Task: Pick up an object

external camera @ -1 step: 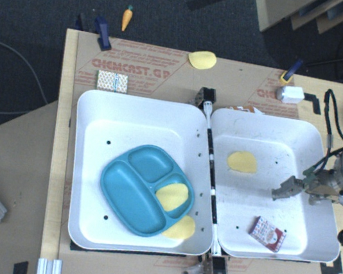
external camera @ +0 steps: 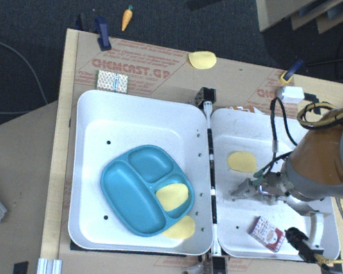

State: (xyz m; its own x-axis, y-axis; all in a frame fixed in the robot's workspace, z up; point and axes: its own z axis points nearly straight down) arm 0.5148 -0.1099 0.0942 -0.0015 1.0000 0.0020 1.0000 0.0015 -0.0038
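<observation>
Down in the right bin [external camera: 330, 241], the end effector [external camera: 244, 189] sits low over the white floor, its metal fingers [external camera: 239, 191] pointing toward nine o'clock; whether they are spread or pressed together cannot be told from this slant, and nothing is visibly between them. A flat, pale yellow disc [external camera: 242, 161] lies just beside the fingertips at about twelve o'clock from them, apart from the metal. At roughly four o'clock from the end effector rests a small red-and-white packet [external camera: 266, 233], rectangular and glossy, tilted on the bin floor. The arm's orange band [external camera: 317, 151] and grey wrist [external camera: 323, 184] bulk in from three o'clock. In the left bin [external camera: 96, 120], a smooth teal plastic divided plate [external camera: 133, 188] lies at a slant, with a soft-looking rounded yellow piece [external camera: 172, 196] in its small compartment at the three o'clock side and another yellow piece [external camera: 180, 228] touching the plate's rim at about five o'clock, on the bin floor. Both bins are shallow, white, with rounded corners, clipped together along their shared edge. On the printed cardboard-covered counter [external camera: 144, 68], toward twelve o'clock, sit a yellow oval [external camera: 202, 59], a small patterned packet [external camera: 112, 81], and a blue clamp [external camera: 102, 34]; a tiny orange carrot shape [external camera: 127, 18] lies on the dark floor beyond.
</observation>
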